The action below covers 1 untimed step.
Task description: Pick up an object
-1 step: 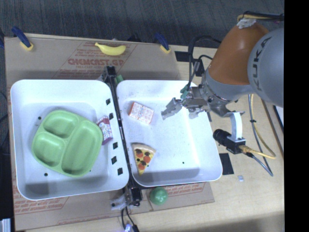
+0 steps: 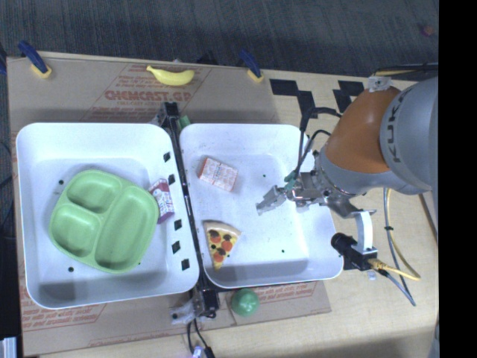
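In the right bin (image 2: 246, 136) lie a small pink-and-white packet (image 2: 217, 174) near the back left and a toy pizza slice (image 2: 220, 242) near the front left. My gripper (image 2: 270, 201) hangs over the middle of this bin, right of both objects, and nothing is visibly held between its fingers. The grey arm with its orange band (image 2: 365, 136) reaches in from the right. A small purple-and-white wrapper (image 2: 162, 197) leans against the right wall of the left bin.
A green divided plate (image 2: 102, 218) fills much of the left bin (image 2: 45, 144). A yellow toy banana (image 2: 171, 74) lies on the cardboard behind the bins. A green ball (image 2: 244, 302) sits in front of the right bin. Cables (image 2: 395, 263) trail at the right.
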### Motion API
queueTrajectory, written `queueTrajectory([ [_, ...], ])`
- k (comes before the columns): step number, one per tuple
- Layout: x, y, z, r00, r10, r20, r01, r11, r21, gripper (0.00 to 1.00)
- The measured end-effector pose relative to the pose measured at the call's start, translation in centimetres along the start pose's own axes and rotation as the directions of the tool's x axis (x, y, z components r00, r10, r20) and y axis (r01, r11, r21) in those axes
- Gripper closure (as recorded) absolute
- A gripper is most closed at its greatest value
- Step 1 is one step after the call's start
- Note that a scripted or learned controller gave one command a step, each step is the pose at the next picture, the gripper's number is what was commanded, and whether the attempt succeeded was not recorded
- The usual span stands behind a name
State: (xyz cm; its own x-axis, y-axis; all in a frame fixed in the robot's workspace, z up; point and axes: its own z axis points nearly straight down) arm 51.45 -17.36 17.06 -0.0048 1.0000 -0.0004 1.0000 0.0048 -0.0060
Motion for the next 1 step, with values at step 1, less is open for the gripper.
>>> queueTrajectory([
  [1, -3.77, -3.37, 7.92, 1.0, 0.0, -0.001, 0.0, 1.0, -0.002, 0.0],
])
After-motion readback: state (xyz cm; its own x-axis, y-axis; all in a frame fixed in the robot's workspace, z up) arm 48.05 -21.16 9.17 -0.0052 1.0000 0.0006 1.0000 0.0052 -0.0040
